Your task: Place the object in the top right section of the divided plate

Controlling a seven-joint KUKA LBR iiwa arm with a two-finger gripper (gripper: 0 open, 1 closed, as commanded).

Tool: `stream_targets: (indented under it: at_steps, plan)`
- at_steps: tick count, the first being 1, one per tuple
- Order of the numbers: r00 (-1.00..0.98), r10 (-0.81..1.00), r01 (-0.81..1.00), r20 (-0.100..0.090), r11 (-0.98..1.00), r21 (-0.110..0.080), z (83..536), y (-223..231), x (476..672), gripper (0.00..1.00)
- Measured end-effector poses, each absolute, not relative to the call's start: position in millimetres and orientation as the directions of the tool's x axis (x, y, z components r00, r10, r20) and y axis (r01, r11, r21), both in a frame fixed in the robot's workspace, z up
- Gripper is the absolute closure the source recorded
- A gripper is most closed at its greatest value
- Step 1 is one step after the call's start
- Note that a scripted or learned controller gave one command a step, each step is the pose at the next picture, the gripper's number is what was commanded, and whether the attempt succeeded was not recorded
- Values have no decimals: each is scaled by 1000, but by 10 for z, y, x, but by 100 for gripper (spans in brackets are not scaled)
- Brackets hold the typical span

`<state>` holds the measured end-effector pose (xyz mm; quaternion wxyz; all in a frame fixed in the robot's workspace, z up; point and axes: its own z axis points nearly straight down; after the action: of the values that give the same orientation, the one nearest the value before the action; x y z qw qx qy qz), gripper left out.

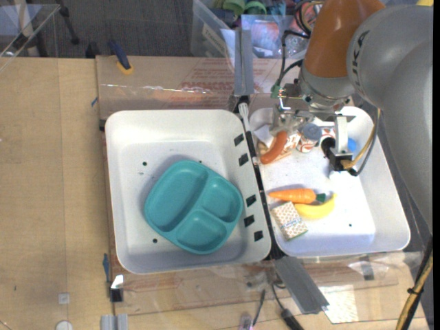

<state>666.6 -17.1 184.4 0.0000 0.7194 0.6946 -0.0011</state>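
A teal divided plate [193, 205] with three sections lies in the left white bin [130, 150]. My gripper [294, 130] hangs low over the back of the right bin [385, 218], under the orange wrist band. Directly at its left lies an orange-red sausage-shaped toy [274, 147], with a small patterned item [294, 143] just below the gripper. Whether the gripper touches either one is hidden by the wrist. Further forward in the right bin lie a carrot [292, 196], a yellow banana [317, 210] and a small patterned packet [289, 221].
A white cup-like piece [261, 121] sits at the right bin's back left corner, and a blue item [352, 144] near the arm's cabling. A black-marked divider [249, 177] separates the bins. A clear box of toys [254, 5] stands behind them.
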Motion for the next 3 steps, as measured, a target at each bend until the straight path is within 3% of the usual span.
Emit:
stream_targets:
  at_steps: [1,2,3]
  plan:
    - [149,989,989,0,-149,-4,2212,718,6155,100]
    - [32,999,999,0,-32,-5,1887,845,5248,100]
    - [-79,997,997,0,79,-5,1432,1401,4782,100]
